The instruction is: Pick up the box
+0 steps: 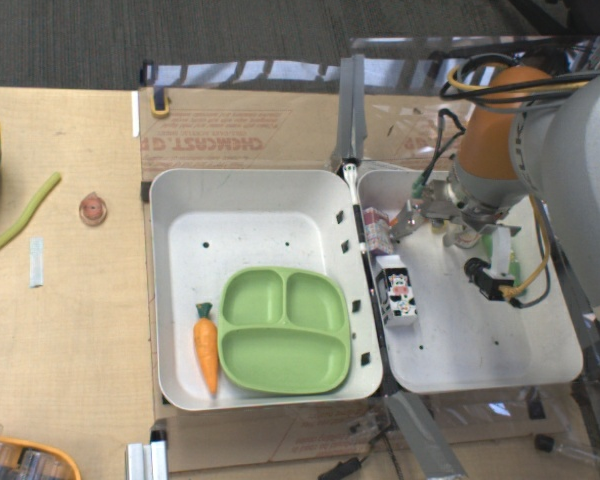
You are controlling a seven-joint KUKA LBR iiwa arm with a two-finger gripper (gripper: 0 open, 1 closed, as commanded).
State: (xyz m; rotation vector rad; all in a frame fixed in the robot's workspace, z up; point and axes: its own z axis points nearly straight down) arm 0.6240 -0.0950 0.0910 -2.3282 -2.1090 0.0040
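A: Where is the box (pixel 397 294)?
B: In the right bin (pixel 500 353), against its left wall, just right of the middle of the frame. It is small and white with dark print, lying flat on the bin floor

A: And the arm (pixel 500 118)?
B: It comes in from the upper right, orange band uppermost, and hangs over the upper part of the right bin. The gripper (pixel 458 226) sits up and to the right of the box, apart from it

A: Is the pincer wide or narrow?
B: I cannot tell; cables and the wrist cover it. Nothing shows between its tips

A: What else lies there?
B: Some small packets (pixel 375 230) in the upper left corner of the right bin, just above the box. The left bin (pixel 180 268) holds a green divided plate (pixel 284 331) with a carrot (pixel 206 348) beside its left edge. On the bench at far left lie a green bean (pixel 20 218) and a small pink thing (pixel 93 209)
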